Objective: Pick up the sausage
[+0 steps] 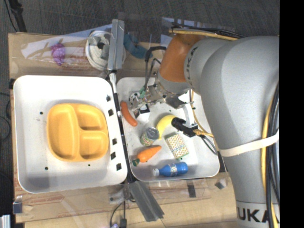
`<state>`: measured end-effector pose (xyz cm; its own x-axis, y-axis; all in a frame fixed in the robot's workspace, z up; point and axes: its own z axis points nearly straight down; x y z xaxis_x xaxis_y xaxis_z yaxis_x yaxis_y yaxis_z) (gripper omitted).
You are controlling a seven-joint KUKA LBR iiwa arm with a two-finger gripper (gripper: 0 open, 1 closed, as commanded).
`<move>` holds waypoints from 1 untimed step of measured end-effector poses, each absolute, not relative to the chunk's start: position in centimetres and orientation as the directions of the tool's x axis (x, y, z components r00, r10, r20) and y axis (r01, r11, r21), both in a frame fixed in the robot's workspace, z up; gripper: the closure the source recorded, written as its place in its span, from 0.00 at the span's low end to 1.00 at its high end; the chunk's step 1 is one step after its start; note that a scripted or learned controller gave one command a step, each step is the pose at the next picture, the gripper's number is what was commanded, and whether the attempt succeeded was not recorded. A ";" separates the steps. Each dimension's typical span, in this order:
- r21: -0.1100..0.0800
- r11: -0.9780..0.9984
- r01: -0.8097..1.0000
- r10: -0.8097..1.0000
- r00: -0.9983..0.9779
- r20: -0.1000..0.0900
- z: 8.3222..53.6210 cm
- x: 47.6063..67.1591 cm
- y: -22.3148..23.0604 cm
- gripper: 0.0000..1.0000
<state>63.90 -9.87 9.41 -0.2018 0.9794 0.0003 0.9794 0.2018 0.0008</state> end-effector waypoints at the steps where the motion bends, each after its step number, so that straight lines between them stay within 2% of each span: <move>1: -0.001 0.199 0.980 0.980 -0.199 -0.003 9.3 63.8 -10.1 0.00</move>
